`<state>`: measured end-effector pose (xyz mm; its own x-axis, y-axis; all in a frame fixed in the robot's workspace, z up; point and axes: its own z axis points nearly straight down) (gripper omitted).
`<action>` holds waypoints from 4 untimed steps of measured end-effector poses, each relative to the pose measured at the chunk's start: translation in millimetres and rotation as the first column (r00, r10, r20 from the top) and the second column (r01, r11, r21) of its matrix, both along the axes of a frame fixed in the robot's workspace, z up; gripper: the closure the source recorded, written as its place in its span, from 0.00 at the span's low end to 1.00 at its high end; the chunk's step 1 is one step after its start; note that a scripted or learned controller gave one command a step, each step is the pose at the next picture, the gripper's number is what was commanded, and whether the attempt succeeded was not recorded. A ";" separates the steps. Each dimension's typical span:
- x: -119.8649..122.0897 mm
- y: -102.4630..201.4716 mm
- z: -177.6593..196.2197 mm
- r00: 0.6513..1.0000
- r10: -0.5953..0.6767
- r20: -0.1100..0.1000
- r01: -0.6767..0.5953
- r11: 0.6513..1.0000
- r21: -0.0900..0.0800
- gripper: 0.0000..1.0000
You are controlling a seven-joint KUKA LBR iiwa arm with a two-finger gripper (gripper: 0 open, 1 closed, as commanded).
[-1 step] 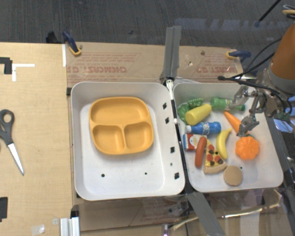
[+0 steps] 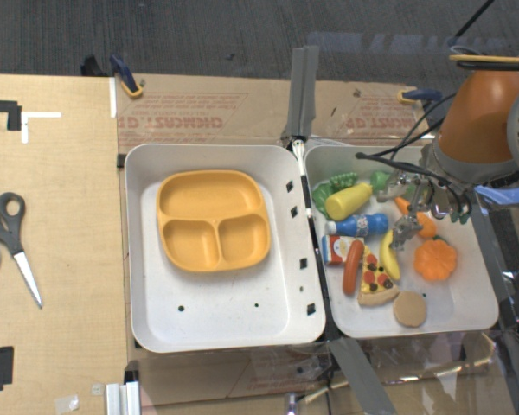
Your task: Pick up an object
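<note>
The right bin holds several toy foods: a yellow piece, a green leafy piece, a blue bottle, a red sausage, a banana, a pizza slice, an orange pumpkin and a tan round cookie. My gripper hangs over the bin's upper right part, just left of a small orange piece and above the banana and the pumpkin. The wrist and cables hide whatever lies under it.
The left bin carries a yellow divided plate. A red-and-white can lies by the right bin's left wall. Scissors lie on the bench at far left. The arm's orange band stands over the right bin's back corner.
</note>
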<state>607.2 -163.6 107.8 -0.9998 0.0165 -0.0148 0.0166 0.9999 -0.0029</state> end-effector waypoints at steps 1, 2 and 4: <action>16.3 49.1 -11.0 0.995 -0.098 -0.003 0.098 0.995 0.002 0.00; -45.3 67.3 -16.0 0.996 -0.091 -0.012 0.091 0.996 0.002 0.00; 5.1 69.3 -16.4 0.911 -0.412 -0.012 0.412 0.911 0.003 0.00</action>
<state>612.4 -94.3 91.4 -0.9041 0.4274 -0.0026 0.4274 0.9041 -0.0002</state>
